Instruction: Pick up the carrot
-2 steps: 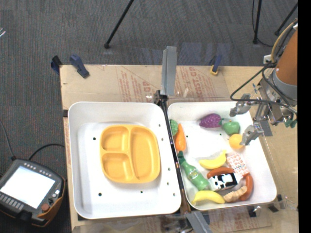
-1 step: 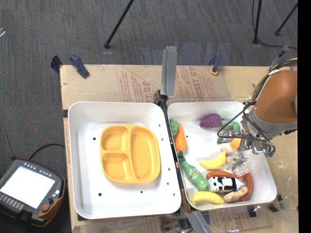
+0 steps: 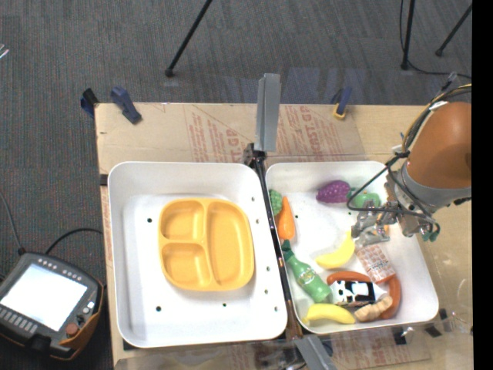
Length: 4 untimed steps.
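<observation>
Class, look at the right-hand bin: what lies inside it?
Inside the right bin: a carrot, purple grapes, two bananas, a green bottle, a sausage and a black-and-white toy. The gripper hides whatever lies beneath it.

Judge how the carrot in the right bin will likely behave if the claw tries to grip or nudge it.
The carrot looks like smooth moulded plastic, so probably stiff, light and somewhat slippery. Its rounded, tapered shape suggests it could roll or pivot if nudged. It lies against the right bin's left wall beside a green item, which may crowd a grip from the claw.
</observation>
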Each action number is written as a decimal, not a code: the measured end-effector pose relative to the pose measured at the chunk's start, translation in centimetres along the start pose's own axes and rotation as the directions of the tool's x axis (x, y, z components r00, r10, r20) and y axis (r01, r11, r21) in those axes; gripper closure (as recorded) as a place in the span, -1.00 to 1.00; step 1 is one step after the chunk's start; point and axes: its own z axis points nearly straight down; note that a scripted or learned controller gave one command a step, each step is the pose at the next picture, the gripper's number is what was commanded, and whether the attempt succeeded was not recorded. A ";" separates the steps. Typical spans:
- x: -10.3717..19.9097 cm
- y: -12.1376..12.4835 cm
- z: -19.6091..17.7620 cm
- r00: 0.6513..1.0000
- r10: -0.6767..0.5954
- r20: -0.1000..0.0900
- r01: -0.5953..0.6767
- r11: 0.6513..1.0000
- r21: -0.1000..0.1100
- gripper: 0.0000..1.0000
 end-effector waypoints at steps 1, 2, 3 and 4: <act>-1.3 1.7 -4.8 0.867 0.498 0.000 -0.498 0.867 0.001 1.00; 2.8 4.8 -0.5 0.814 0.580 -0.008 -0.580 0.814 0.004 1.00; -0.4 11.3 -2.8 0.754 0.657 -0.003 -0.657 0.754 0.001 1.00; 3.0 22.9 -6.7 0.305 0.952 -0.003 -0.952 0.305 0.006 1.00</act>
